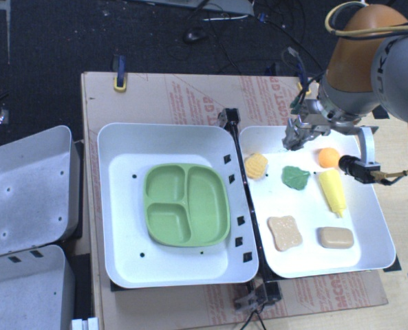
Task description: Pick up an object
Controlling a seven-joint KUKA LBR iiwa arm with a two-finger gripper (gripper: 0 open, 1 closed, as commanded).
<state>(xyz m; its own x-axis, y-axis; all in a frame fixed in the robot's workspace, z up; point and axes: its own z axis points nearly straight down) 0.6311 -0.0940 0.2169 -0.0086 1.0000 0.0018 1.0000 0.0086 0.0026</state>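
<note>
The right bin [369, 256] holds a yellow ridged round piece [256, 165], a green leafy piece [296, 177], an orange ball [329, 157], a yellow corn cob [334, 190], a tan toast slice [285, 232] and a beige bar [336, 237]. My gripper [294, 139] hangs over the bin's far edge, between the ridged piece and the orange ball, a little beyond the green piece. Nothing shows between its fingers.
The left bin [114, 184] carries a green divided tray [187, 205]. A black divider strip [241, 184] runs between the bins. Grey-white lids [25, 184] lie off the bench to the left. Cables cross the dark floor behind.
</note>
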